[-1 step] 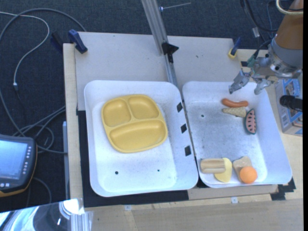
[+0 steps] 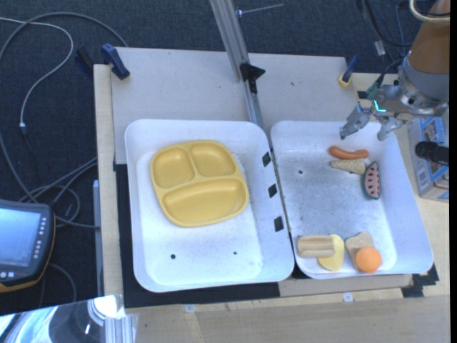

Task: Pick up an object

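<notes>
In the right bin (image 2: 314, 199) lie a red sausage (image 2: 348, 152), a tan cone-like piece (image 2: 348, 166) and a watermelon slice (image 2: 371, 179) near the far end. At the bin's near end sit a pale bread roll (image 2: 315, 246), a yellow wedge (image 2: 331, 256), a beige block (image 2: 358, 243) and an orange ball (image 2: 368, 260). My gripper (image 2: 371, 124) hangs over the bin's far right corner, above and slightly right of the sausage. Its two fingers are spread apart with nothing between them.
The left bin (image 2: 143, 249) holds a yellow divided plate (image 2: 199, 182). A metal post (image 2: 235, 41) rises between the bins at the back. Blue clamps (image 2: 115, 61) mark the bench corners. Cables and a tablet (image 2: 21, 241) lie on the floor to the left.
</notes>
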